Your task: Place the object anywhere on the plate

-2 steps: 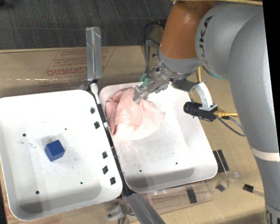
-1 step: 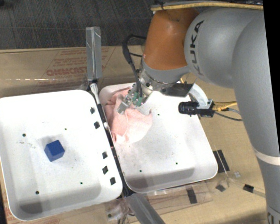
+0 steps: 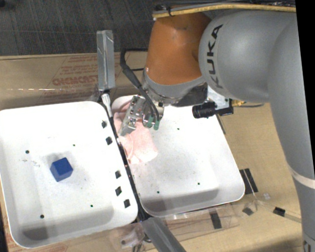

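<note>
Gripper (image 3: 139, 118) low over right bin (image 3: 207, 168), at its upper-left corner; fingers' spread impossible to tell. Pink plate (image 3: 140, 144) directly beneath fingers. Blue cube (image 3: 62, 168) well left of fingers, in left bin (image 3: 11, 133). Probably light, rigid, easily pinched across flat opposite faces.

Bright, even overhead light washes out the white bins (image 3: 49, 121), with soft shadows along their near walls.

You see two bins side by side, cube (image 3: 61, 168) in the left bin (image 3: 11, 128), plate (image 3: 138, 144) in the right bin's (image 3: 207, 168) left part, gripper (image 3: 137, 118) above it.
</note>
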Controlling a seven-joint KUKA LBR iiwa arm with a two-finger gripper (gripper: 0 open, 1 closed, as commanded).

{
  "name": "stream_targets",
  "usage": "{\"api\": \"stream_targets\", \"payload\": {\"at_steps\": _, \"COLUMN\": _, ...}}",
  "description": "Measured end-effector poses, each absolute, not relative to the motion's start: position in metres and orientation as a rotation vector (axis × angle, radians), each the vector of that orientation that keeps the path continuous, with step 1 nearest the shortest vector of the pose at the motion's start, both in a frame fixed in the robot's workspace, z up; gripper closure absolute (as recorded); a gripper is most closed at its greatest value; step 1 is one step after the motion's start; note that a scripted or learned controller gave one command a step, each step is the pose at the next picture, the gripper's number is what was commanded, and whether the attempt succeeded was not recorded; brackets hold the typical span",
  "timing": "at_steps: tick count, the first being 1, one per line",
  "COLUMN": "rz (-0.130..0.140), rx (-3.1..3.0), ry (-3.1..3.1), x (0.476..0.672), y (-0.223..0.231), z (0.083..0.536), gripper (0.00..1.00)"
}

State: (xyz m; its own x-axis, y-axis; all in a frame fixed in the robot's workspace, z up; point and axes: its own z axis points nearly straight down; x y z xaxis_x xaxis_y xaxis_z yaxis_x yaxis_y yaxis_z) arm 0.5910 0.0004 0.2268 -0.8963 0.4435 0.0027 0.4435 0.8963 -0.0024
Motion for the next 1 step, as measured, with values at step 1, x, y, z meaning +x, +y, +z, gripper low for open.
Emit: {"api": "stream_targets", "payload": {"at_steps": 1, "rz": 0.002, "rx": -0.091, "ry": -3.139, "x": 0.5805, "y": 0.0461, "z": 0.2383, "gripper": 1.00}}
